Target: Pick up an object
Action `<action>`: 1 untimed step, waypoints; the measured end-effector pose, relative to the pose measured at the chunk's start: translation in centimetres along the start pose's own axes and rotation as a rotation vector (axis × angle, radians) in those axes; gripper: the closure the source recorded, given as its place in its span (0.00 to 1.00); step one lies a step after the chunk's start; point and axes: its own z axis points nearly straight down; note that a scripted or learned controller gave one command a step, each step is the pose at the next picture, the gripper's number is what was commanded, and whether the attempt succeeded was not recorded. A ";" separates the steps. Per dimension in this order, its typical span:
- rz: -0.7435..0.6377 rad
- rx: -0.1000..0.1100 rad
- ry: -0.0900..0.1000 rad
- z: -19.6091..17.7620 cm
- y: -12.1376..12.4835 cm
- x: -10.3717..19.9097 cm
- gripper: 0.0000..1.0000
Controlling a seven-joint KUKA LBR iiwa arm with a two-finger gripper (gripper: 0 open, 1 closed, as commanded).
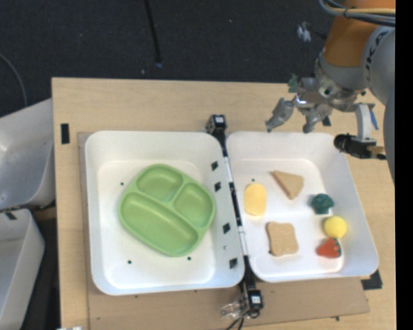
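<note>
Gripper [294, 120]: hangs above the far rim of the right bin [351, 263], fingers spread wide, nothing between them.

Right bin, contents, placed against the yellow oval piece [255, 199] at its left side:
- tan wedge [288, 183], just beyond and to the right of it;
- tan bread slice [281, 238], nearer the camera;
- dark green lump [321, 202], well to its right;
- yellow ball [335, 226], right and nearer;
- red piece [329, 248], touching or almost touching the ball.

Any of these could serve as the object; none is yet under the gripper.

Left bin [96, 184]: holds a green divided plate [166, 209], across the centre divider from the oval piece.

Risks, judged: the ball and red piece crowd each other, so a closing finger could nudge one away; the flat slice and wedge may offer little to pinch; the ball could roll off.

Unclear: the arm's upper links are cut off at the frame edge; the identity of the green lump and red piece is too blurred to settle.
</note>
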 end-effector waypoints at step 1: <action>-0.002 -0.014 -0.001 -0.9 0.2 0.0 0.00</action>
